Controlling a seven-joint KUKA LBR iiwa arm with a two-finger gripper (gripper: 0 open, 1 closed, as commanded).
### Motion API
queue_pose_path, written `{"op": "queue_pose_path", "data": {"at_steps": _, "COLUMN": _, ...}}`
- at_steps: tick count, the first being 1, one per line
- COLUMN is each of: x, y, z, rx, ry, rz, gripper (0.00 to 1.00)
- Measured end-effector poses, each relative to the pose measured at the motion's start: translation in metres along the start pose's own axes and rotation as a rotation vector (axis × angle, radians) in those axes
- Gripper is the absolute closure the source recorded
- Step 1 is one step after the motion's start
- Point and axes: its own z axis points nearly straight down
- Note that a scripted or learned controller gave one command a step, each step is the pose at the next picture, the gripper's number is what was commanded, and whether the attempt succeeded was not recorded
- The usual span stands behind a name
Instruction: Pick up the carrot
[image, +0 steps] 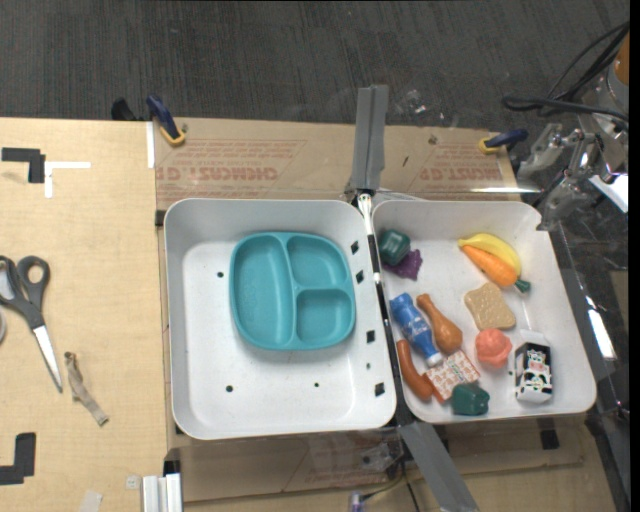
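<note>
One carrot (491, 265) beside one banana (492, 247) in right bin (560, 300); one teal plate (293, 291) in left bin (190, 330); gripper (572, 160) top right, pincer state cannot tell.

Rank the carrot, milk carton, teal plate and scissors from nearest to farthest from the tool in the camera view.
From the tool at upper right:
1. carrot, right bin, far side
2. milk carton, right bin, near corner
3. teal plate, left bin
4. scissors, bench, far left
</note>
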Motion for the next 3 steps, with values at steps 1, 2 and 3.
{"op": "queue_pose_path", "data": {"at_steps": 1, "x": 0.008, "y": 0.018, "z": 0.168, "rx": -0.001, "ry": -0.001, "rz": -0.223, "gripper": 0.0}}
{"op": "queue_pose_path", "data": {"at_steps": 2, "x": 0.008, "y": 0.005, "z": 0.196, "rx": -0.001, "ry": -0.002, "rz": -0.183, "gripper": 0.0}}
{"op": "queue_pose_path", "data": {"at_steps": 3, "x": 0.018, "y": 0.007, "z": 0.197, "rx": -0.001, "ry": 0.0, "rz": 0.07, "gripper": 0.0}}
